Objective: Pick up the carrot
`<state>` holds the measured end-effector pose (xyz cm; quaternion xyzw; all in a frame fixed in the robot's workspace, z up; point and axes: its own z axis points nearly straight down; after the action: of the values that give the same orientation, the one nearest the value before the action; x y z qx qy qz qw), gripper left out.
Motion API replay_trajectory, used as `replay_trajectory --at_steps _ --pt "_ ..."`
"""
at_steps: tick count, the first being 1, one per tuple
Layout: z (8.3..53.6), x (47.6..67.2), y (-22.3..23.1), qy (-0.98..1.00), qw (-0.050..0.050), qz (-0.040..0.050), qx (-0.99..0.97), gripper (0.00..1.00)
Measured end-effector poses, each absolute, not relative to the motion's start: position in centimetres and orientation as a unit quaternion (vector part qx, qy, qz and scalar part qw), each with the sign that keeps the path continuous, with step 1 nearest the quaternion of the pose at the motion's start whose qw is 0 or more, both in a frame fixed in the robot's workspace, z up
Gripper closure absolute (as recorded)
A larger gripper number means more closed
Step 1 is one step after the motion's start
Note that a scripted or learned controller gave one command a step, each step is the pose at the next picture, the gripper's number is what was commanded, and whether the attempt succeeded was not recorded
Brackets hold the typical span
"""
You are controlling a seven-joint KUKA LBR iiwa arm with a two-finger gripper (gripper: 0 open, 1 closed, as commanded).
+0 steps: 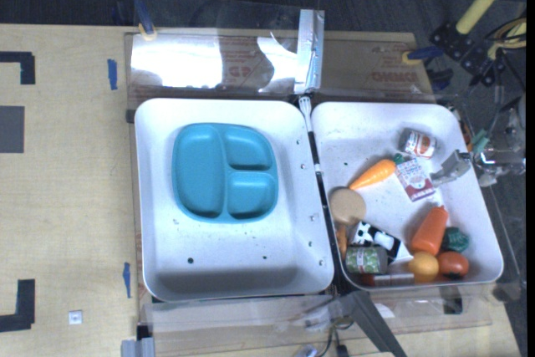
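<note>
Lying near the middle of the right bin (481, 205), toward its far edge, the carrot (373, 174) points its tip at the bin's left wall. The gripper (456, 165) sits by the right edge, apart from it; its grip cannot be told. A blue tray (224, 171) fills the left bin (159, 247).
</note>
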<state>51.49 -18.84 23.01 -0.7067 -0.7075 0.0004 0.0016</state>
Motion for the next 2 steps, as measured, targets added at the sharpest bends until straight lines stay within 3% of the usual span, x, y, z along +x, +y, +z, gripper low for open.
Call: replay_trajectory --at_steps 1,2 --pt "11.7 57.2 -12.1 -0.716 0.006 0.0027 -0.698 0.0" --pt "8.7 59.6 -9.7 -0.773 0.0 -0.0004 -0.635 0.0"
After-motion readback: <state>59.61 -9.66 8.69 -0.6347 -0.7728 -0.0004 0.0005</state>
